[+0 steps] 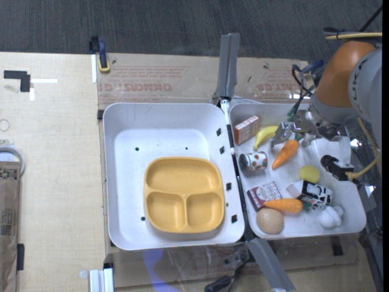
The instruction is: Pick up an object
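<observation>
My gripper [284, 134] hangs over the back of the right bin [358, 215], between a yellow banana [264, 136] on its left and an orange carrot [285, 154] just below it. It sits very close to the carrot's upper end, and contact is unclear. A small red box [246, 129] lies left of the banana. Nothing appears lifted off the bin floor.
The right bin also holds a small can [253, 160], a lemon [309, 173], a red-and-white carton [265, 193], a second carrot [284, 205], a tan round ball [270, 220], a black-and-white toy [316, 194] and a white lump [330, 218]. A yellow divided plate [184, 194] lies in the left bin [121, 163].
</observation>
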You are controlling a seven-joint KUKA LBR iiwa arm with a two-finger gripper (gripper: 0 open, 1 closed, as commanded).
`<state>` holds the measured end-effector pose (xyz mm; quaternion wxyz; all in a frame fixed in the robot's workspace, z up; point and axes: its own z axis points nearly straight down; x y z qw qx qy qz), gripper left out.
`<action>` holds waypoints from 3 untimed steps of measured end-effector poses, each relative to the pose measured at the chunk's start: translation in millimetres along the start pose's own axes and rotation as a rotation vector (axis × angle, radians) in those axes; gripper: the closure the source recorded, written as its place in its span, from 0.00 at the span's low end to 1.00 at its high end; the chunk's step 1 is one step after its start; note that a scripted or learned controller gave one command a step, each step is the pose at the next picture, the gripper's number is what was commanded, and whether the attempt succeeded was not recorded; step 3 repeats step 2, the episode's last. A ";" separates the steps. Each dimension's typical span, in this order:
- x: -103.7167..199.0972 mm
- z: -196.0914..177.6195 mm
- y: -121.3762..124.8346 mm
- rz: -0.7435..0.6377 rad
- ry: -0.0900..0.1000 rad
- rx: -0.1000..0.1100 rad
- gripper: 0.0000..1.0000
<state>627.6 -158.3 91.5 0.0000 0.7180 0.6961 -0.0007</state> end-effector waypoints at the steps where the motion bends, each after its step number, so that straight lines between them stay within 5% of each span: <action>1: -0.4 -9.0 0.1 0.000 -0.001 0.000 1.00; 2: 70.1 -116.8 -5.2 0.176 0.000 0.001 1.00; 3: 70.1 -116.8 -5.2 0.176 0.000 0.001 1.00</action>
